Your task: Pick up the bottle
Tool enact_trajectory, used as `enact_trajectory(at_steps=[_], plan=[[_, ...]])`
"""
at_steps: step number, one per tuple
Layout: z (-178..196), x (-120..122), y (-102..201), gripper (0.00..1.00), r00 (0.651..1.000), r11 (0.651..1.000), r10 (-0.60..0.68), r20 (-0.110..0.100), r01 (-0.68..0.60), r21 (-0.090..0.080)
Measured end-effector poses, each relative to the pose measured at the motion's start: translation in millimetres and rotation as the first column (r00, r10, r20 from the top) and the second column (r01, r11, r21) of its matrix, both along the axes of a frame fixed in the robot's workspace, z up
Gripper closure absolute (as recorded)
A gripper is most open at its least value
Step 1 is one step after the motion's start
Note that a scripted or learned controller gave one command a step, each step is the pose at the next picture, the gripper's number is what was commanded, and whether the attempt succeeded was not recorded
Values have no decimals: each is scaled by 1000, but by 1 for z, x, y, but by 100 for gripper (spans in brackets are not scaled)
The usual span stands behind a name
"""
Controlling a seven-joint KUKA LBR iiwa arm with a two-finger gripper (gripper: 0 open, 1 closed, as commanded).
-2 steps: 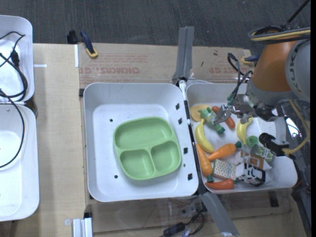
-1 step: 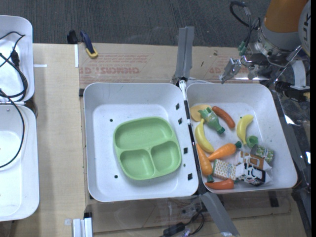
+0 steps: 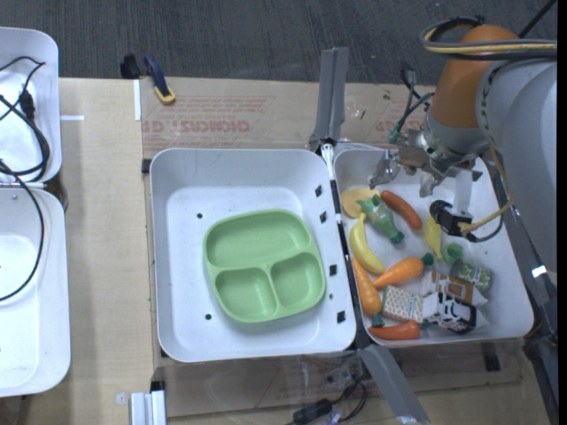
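From my station I see the gripper [image 3: 407, 175] hanging over the far end of the right bin [image 3: 516, 301], at the end of the grey arm. As far as I can make out at this slant, its fingers [image 3: 387, 170] are spread apart with nothing between them.

The bottle [image 3: 384, 221] is green and lies on its side in the right bin, near its left wall, just on my side of the gripper and clear of it. A red sausage [image 3: 401, 209] lies just beside it on the right and a banana [image 3: 363, 248] on its near side. Closer to me are two carrots [image 3: 399, 271] and a few small cartons [image 3: 403, 305].

The left bin [image 3: 168, 264] carries a green divided plate [image 3: 263, 264], lying flat at its middle. Both bins sit side by side on the bench [image 3: 97, 202].
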State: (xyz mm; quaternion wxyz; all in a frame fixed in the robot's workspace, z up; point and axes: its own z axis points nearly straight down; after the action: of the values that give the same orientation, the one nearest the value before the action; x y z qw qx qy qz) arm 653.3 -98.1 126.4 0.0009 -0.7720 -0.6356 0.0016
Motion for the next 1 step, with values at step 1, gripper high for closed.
enact_trajectory(at_steps=[1], plan=[[65, -25, 20, 0, 993, 993, 121, 2, -121, -1]])
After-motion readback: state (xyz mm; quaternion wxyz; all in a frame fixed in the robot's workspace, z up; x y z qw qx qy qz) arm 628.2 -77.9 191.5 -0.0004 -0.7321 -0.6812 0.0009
